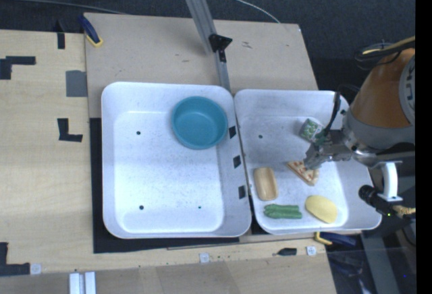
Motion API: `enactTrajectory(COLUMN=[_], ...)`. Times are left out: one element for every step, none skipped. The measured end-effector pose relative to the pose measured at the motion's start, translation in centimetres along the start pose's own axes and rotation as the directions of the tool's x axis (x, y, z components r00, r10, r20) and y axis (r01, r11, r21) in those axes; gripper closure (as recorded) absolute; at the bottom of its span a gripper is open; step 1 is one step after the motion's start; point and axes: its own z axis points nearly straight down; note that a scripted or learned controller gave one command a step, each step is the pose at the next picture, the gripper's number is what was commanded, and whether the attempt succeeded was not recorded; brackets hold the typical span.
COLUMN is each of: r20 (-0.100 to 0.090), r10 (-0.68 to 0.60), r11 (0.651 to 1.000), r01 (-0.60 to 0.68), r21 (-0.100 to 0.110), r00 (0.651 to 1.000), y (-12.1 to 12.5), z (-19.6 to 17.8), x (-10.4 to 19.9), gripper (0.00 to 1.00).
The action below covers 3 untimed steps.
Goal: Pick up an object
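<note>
At the right of the frame the tool (pixel 314 159) is low in the right bin (pixel 283 100) above the tan wedge (pixel 303 171), its opening I cannot tell, so next it must close and lift.

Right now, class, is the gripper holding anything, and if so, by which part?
It cannot be told. The gripper sits low over the tan waffle-like piece in the right bin, but the view does not show a grip.
</note>
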Motion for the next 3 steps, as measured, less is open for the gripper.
enactTrajectory(r20=[0.000,0.000,-0.002], r10=[0.000,0.000,-0.004], r11=[1.000,1.000,1.000], r01=[0.000,0.000,0.004], r21=[0.001,0.000,0.007], r00=[1.000,1.000,1.000], y=[0.7,0.8,2.1], z=[-4.5,-9.5,-7.7], x=[-0.4,-0.4,4.8], gripper=[1.00,1.00,1.00])
